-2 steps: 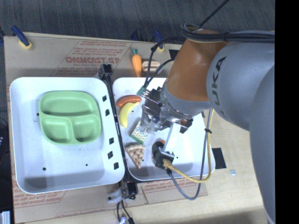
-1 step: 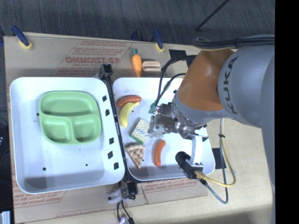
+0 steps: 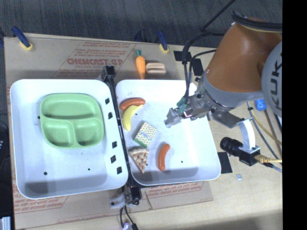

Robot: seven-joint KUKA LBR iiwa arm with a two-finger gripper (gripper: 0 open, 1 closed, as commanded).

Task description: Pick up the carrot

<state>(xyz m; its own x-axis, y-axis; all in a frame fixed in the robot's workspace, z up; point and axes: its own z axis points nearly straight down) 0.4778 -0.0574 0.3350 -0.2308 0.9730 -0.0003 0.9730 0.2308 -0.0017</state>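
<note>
The carrot [image 3: 139, 66], orange with a green top, lies on the cardboard just behind the right bin [image 3: 201, 171], outside both bins, and nothing is touching it. My gripper [image 3: 172, 118] hangs over the right half of the right bin, well to the right of the carrot and nearer the front. It sits over bare white floor. Nothing shows in the gripper.
A small bun [image 3: 155, 69] lies right beside the carrot. The right bin holds a sausage [image 3: 132, 102], a banana [image 3: 129, 117], a green and white packet [image 3: 145, 134], a pizza slice [image 3: 139, 159] and a second sausage [image 3: 163, 156]. A green divided tray [image 3: 72, 120] sits in the left bin [image 3: 24, 176].
</note>
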